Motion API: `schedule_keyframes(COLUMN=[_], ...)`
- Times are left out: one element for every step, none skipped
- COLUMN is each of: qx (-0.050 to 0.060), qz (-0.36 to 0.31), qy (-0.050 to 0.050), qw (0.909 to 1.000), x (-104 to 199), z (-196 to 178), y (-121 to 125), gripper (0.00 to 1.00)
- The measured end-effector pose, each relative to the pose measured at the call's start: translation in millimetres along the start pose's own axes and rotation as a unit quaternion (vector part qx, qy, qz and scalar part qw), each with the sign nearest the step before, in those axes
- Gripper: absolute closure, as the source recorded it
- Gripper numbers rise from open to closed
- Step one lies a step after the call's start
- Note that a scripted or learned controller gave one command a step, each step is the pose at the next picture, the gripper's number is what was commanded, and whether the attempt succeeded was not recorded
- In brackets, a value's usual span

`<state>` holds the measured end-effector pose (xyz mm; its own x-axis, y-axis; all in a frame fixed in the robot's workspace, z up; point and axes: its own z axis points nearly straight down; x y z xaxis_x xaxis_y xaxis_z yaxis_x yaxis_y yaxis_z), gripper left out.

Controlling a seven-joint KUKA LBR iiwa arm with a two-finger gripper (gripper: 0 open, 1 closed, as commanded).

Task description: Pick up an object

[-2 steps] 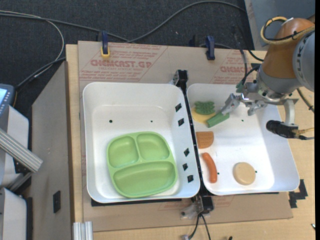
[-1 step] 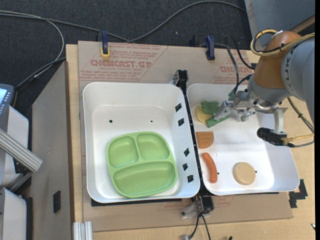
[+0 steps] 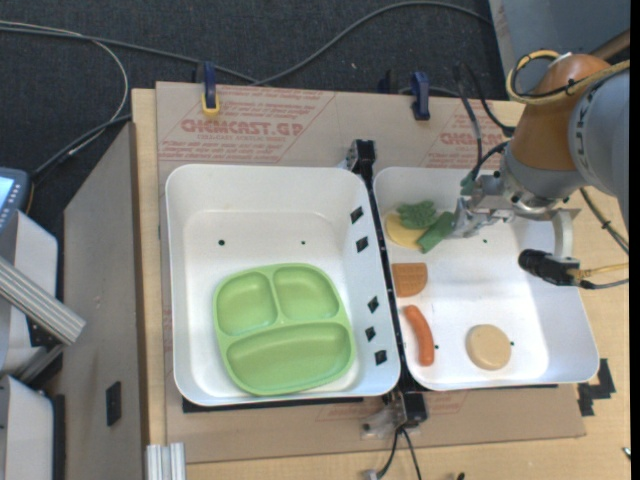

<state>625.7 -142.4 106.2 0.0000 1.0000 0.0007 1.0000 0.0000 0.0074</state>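
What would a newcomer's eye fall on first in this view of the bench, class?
Probably the bright green divided tray lying in the left bin. Next, the grey arm with its orange band reaching in from the right, its gripper low over the right bin, beside the green leafy piece, with a red sausage nearer the front.

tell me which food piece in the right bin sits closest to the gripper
The green leafy piece, right beside the gripper; the hot dog and round tan cookie lie far nearer the front.

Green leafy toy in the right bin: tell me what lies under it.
The green leafy toy overlaps a pale yellow round piece, whose upper right edge it covers. Whether anything else lies beneath cannot be seen. The gripper sits at its right end.
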Motion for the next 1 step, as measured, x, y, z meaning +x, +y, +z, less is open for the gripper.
schedule_keyframes(qx=[0.000], qz=[-0.001], qy=[-0.001], qw=[1.0000], x=[8.9], z=[-53.2], y=[8.7], gripper=[1.00])
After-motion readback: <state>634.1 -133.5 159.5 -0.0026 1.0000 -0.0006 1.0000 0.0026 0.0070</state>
